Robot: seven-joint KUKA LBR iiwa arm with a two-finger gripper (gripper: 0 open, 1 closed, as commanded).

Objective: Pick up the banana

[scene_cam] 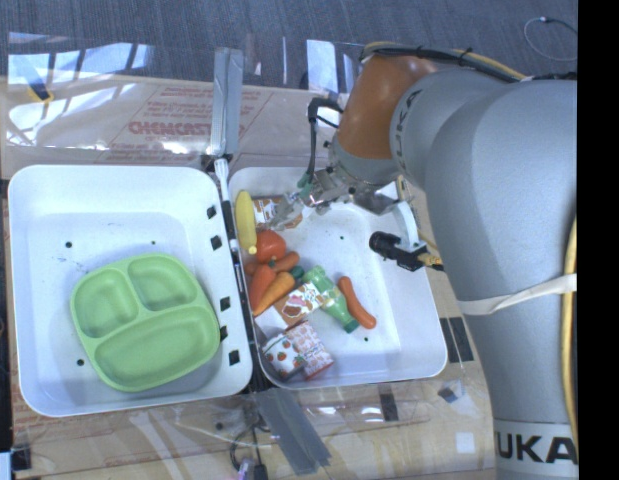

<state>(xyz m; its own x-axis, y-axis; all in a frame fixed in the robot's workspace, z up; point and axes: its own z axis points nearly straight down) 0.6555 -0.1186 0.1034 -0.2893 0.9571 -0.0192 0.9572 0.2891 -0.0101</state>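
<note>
From the camera view, I find the banana (245,222) lying against the left wall of the right bin (419,343), its long axis running up and down the frame, smooth, yellow and slightly curved. My gripper (311,194) hangs near the bin's far edge, just to the right of the banana's upper end; whether it is spread or pressed together I cannot tell. Below the banana sit a glossy tomato (270,244), carrots (270,287) and crinkled packets (298,351). The left bin (39,268) carries a green sectioned plate (144,321).
</note>
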